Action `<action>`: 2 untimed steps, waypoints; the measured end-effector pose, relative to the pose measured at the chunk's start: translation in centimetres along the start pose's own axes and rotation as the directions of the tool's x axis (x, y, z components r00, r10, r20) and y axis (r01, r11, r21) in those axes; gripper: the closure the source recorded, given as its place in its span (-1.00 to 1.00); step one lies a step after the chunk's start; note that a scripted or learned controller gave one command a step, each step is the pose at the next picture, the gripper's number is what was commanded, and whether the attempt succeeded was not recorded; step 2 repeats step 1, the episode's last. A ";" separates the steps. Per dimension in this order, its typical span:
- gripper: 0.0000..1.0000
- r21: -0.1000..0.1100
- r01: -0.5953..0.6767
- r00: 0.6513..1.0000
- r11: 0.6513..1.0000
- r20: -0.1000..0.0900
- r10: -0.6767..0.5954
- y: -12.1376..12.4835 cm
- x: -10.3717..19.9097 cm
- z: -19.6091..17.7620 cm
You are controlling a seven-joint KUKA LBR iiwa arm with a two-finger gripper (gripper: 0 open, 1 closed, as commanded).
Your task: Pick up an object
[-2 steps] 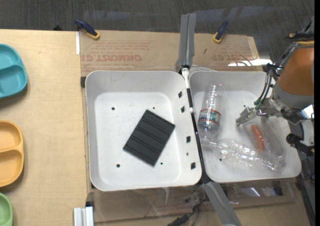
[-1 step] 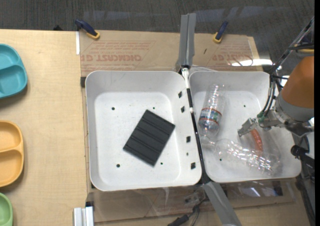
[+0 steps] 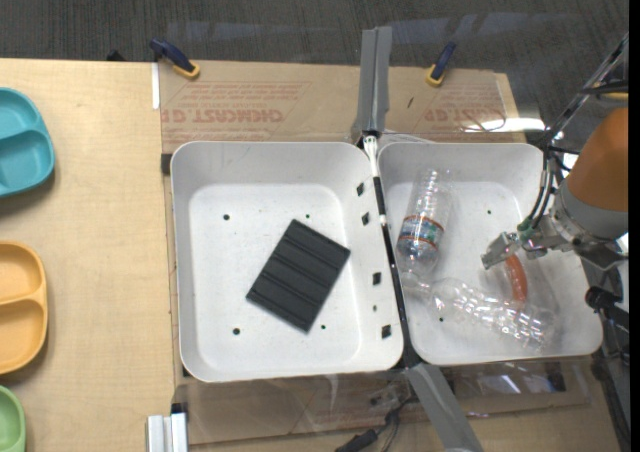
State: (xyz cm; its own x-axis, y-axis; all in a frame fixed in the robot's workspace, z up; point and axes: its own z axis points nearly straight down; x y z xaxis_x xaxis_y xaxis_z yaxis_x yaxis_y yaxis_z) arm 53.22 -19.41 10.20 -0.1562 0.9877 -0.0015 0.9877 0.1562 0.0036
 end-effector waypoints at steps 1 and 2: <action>1.00 0.006 -0.022 1.000 1.000 -0.001 0.022 0.8 5.0 -7.5; 1.00 0.006 -0.022 1.000 1.000 -0.001 0.022 0.8 5.0 -7.5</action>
